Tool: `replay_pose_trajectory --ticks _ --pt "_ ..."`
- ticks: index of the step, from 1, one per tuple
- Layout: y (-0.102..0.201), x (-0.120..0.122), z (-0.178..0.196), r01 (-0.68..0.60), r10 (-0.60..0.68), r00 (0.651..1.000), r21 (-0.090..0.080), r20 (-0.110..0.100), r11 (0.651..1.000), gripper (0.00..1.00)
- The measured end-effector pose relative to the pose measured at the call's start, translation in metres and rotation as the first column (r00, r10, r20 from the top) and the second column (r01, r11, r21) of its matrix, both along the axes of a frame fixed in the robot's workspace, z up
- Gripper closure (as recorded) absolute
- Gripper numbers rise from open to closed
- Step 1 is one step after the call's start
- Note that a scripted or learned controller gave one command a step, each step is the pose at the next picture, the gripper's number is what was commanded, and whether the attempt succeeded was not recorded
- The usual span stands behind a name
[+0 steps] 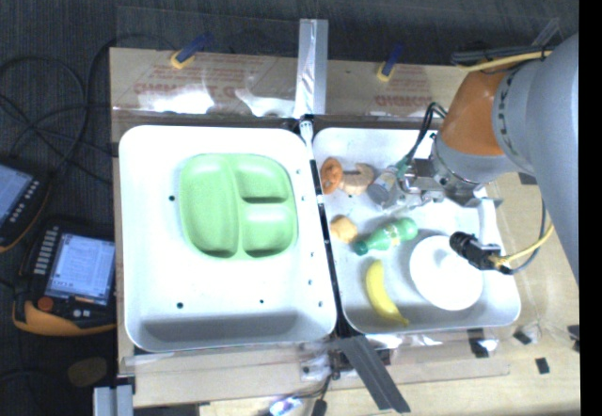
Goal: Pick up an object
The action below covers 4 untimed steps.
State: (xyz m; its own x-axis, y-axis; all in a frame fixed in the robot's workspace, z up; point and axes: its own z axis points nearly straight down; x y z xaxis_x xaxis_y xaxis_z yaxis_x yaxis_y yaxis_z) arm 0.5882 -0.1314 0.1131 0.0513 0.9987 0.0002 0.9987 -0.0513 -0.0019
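Observation:
The right bin (508,306) holds several small objects. An orange round piece (331,175) and a tan ring-shaped piece (356,179) lie at its upper left. A small orange lump (342,229) rests by the left wall. A green bottle (387,236) lies on its side in the middle, with a yellow banana (380,292) below it. A white round dish (446,271) sits at the lower right. My gripper (388,188) is low in the bin, just right of the tan ring and above the green bottle.
The left bin (150,301) holds a green divided plate (237,203). The grey arm with its orange band (475,118) comes in over the right bin's upper right corner. A black cable connector (472,249) hangs beside the white dish.

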Motion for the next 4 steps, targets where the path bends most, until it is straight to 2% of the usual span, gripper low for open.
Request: replay_pose_trajectory --ticks 1,2,3,4 --pt "0.002 0.0 0.008 -0.002 0.002 1.0 0.003 -0.002 1.0 1.0" --pt "0.019 0.067 0.089 0.15 -0.15 0.989 -0.005 0.0 0.989 1.0" --pt "0.018 0.067 0.098 0.149 -0.149 0.989 -0.012 -0.002 0.989 1.0" --pt "0.018 0.067 0.097 0.149 -0.149 0.989 -0.012 -0.002 0.989 0.0"
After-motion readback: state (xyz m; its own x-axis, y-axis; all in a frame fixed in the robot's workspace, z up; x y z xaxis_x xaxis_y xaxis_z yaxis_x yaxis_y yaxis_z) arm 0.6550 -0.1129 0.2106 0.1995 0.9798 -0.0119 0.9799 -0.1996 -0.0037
